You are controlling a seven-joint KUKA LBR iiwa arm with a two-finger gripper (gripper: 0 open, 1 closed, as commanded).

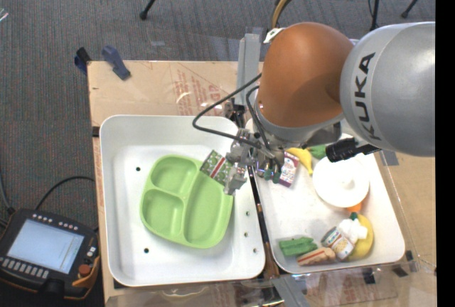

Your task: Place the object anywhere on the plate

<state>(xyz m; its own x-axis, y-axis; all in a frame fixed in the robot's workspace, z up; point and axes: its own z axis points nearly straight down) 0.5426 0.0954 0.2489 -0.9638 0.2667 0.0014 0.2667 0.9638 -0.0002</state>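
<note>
Left bin w/ green plate, gripper grasping small packet at plate edge.

White disc, banana in right bin

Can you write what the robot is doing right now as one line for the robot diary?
gripper: over plate's right edge | holding: small green packet | plate: green, left bin | step: packet not yet released

A small green-and-white packet sits tilted at the pincer, above the green three-compartment plate just below-left.
</note>
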